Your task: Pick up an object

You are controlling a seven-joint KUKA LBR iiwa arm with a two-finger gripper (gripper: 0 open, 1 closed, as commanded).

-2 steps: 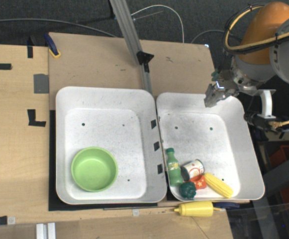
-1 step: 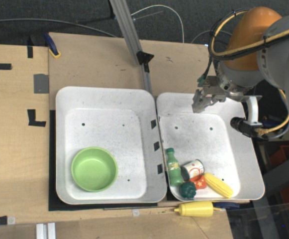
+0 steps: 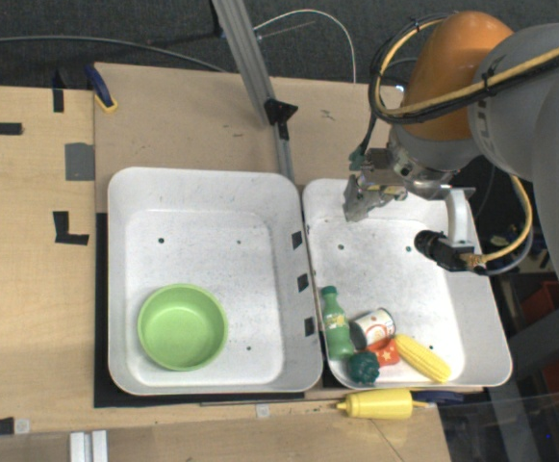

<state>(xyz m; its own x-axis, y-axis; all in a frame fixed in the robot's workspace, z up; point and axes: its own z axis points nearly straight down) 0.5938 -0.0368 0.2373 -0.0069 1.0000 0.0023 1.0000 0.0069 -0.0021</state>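
The gripper [image 3: 364,200], whose grip I cannot tell, hovers over the far end of the right bin [image 3: 471,301], well apart from the corn cob [image 3: 421,357] at its near end; the approach step seems in hand, calling for a descent there.

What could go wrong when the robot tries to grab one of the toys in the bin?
1. The green bottle, the small can and the yellow corn lie crowded in the near corner of the right bin, so the gripper, hanging over the far edge, may bump several or close on none.
2. They sit near the bin wall, which could block a finger.
3. The corn is rounded and might slip out.
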